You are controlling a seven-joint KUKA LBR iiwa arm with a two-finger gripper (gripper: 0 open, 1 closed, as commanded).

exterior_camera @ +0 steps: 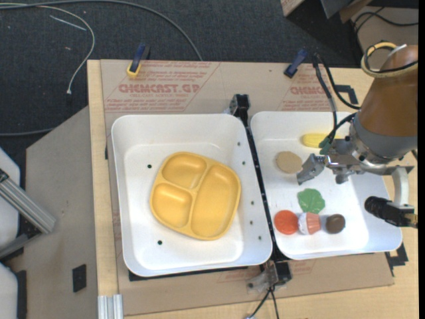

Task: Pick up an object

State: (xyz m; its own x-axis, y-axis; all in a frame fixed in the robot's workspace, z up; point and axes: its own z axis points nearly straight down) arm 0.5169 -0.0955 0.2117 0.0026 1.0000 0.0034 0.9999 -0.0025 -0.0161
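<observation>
The right bin holds several small items. A yellow banana-shaped piece lies at the back and a tan round cookie sits just in front of it. Nearer the front are a green leafy piece, a red tomato, a white and red piece and a brown round piece. My gripper hangs over the middle of this bin, just right of the cookie and behind the green piece. It is open, its grey fingers spread, with nothing between them.
The left bin holds a yellow divided plate. A black clamp sits between the bins at the back. The arm's orange and grey body covers the right bin's back right part. A black part juts over its right rim.
</observation>
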